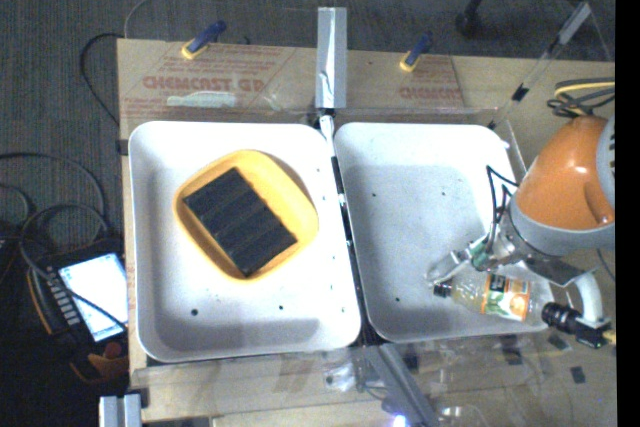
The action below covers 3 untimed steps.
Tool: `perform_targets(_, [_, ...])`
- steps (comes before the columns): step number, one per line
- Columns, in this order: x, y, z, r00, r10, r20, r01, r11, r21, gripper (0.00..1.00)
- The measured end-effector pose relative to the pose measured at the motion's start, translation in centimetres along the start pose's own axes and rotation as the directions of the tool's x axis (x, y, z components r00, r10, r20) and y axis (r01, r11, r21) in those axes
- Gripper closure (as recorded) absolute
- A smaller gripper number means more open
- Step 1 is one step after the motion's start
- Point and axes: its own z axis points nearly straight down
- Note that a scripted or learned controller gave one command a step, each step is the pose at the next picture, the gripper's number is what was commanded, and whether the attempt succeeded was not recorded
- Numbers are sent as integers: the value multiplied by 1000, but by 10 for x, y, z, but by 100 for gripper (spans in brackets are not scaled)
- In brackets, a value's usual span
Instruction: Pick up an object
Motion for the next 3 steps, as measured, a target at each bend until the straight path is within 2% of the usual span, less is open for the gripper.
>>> perform_targets(1, [-31,-3,17,970,245,-4,-245,969,-13,0])
perform_targets(2, [-38,22,17,976,217,0,-217,976,-11,0])
perform_targets(3, [-38,25,8,976,216,1,-216,976,-18,100])
